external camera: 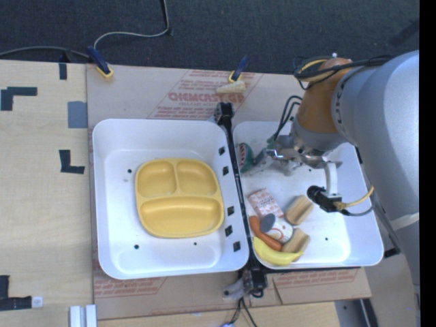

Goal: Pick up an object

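camera view:
hidden: jaws (276,157) sit under the wrist hardware at the right bin's top-left; can't tell if apart or together, nothing seen between them.
cut off: arm (381,107) runs out of frame at the right edge; only the grey link, orange band (320,107) and wrist show.
hard to make out: small green-and-dark item (245,157) against the divider, just beside the jaws; shape unclear. Grey oval thing (266,221) on the pile, can't identify.
right bin (361,244): white, shallow; objects bunched in its lower-left corner.
objects: banana (272,253) along the front wall, yellow, curved; carrot (262,234) orange, touching banana; pink-and-white packet (261,199) just above them; two tan bread-like pieces, one (299,210) right of the packet, one (297,240) touching the banana's right end.
objects vs jaws: pile lies on the bin floor, apart from the jaws.
left bin (109,182): white, holds a yellow divided plate (179,197), three compartments, lying flat near centre.
arm pose: reaches in from the right, wrist bent down over the right bin's upper half; black-and-yellow cable (340,204) loops from the wrist over the bin's middle.
bench (41,182): cardboard sheet under both bins, clamps at its top edge.
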Tool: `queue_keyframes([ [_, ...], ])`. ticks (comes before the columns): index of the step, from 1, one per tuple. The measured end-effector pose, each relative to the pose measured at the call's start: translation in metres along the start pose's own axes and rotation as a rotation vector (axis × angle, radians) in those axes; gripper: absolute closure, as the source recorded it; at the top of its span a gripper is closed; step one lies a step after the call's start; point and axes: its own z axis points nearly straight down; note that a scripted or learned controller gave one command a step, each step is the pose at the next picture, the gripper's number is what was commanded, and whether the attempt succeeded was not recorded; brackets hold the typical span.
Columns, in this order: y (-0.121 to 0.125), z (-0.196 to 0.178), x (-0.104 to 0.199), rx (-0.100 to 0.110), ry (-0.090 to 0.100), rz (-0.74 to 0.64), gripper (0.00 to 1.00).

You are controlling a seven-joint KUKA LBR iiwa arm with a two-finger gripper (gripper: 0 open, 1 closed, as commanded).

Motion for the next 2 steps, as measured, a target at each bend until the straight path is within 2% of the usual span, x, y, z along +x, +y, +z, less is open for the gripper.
queue_keyframes([
  [1,-0.074,0.000,0.005,0.000,0.003,0.000,0.00],
  [2,0.025,0.000,0.002,-0.002,0.003,-0.001,0.00],
])
